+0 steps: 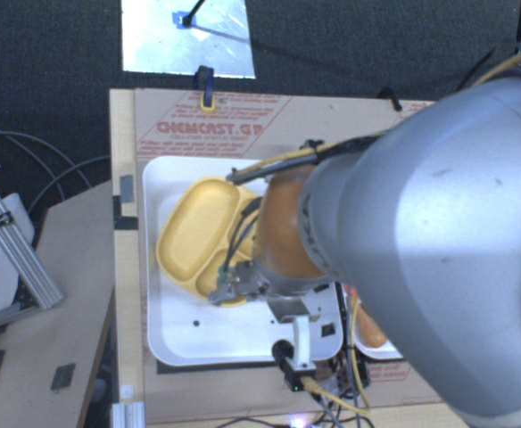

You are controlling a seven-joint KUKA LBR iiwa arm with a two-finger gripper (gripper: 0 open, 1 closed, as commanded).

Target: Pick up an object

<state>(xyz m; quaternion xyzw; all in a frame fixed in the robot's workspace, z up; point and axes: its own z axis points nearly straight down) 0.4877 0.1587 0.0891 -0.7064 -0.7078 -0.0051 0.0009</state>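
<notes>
A yellow divided plate (195, 230) lies tilted in the left white bin (176, 333), toward its upper left. The grey arm with its orange band (283, 230) reaches in from the right and covers the plate's right side and much of the bin. The gripper (229, 288) hangs below the wrist at the plate's lower right edge, over a small yellow piece (209, 281). Its fingertips are hidden among cables and the wrist body. An orange object (368, 330) lies in the right bin, mostly covered by the arm.
The bins sit on a cardboard sheet (216, 119) with red print. A blue clamp (206, 86) grips the sheet's far edge. A shiny metal plate (187, 25) lies beyond it. Aluminium rails (11, 239) stand on the left. Cables (327, 386) trail at the front.
</notes>
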